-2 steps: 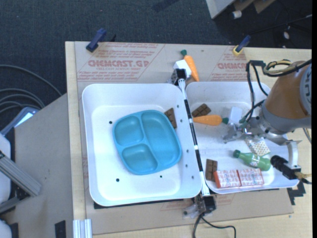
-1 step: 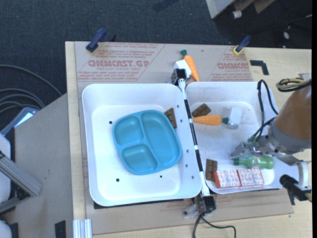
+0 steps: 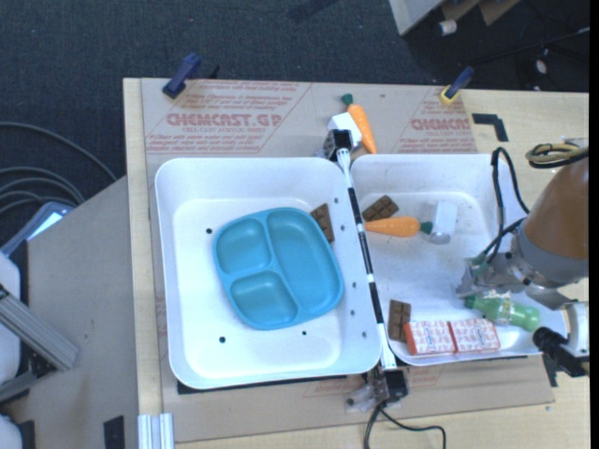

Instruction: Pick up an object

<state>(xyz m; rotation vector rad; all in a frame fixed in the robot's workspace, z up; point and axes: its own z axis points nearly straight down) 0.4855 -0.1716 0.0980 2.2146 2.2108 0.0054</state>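
Note:
The right bin (image 3: 426, 171) holds an orange carrot (image 3: 393, 226), a brown chocolate piece (image 3: 379, 208) and a small white block (image 3: 444, 217) near its back. A green bottle (image 3: 505, 309) lies on its side at the front right. Beside it are two red-and-white packets (image 3: 454, 336) and a brown chocolate bar (image 3: 400, 319). My gripper (image 3: 479, 277) reaches in from the right and hangs low just above and left of the green bottle, close to it. The arm's wrist hides the bin's right side.
The left bin (image 3: 187, 251) holds a blue divided plate (image 3: 276, 267), with a brown chocolate piece (image 3: 323, 221) at the plate's back right. A second carrot (image 3: 360, 127) lies on the bench behind the bins. A cable (image 3: 501, 185) loops over the right bin.

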